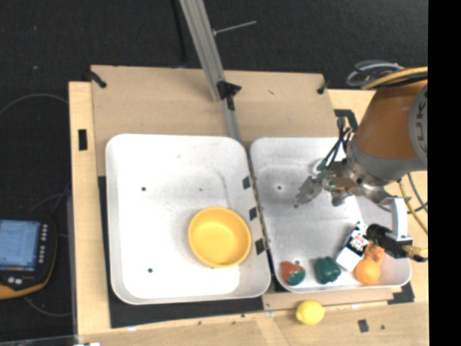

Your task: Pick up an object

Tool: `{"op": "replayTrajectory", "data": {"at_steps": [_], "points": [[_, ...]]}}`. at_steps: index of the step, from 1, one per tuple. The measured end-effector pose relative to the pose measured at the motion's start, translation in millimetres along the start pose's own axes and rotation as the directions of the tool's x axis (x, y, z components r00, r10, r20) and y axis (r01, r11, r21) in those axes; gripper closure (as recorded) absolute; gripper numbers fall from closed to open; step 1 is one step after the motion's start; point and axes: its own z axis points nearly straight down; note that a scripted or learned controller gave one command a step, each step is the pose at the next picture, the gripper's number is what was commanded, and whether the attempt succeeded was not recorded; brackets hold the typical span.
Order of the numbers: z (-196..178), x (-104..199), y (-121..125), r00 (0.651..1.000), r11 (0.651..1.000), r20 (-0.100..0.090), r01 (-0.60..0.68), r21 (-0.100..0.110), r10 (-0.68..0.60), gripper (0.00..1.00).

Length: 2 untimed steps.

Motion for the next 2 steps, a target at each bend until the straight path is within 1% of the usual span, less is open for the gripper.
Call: {"op": "replayTrajectory", "data": {"at_steps": [1,2], "points": [[-0.1,-0.1,0.0,1.0,1.0,0.0,-0.002,0.0,0.002,0.0],[45.3,-0.7,-7.9,1.0,1.0,0.003,-0.004,0.005,0.004,0.0]]}}
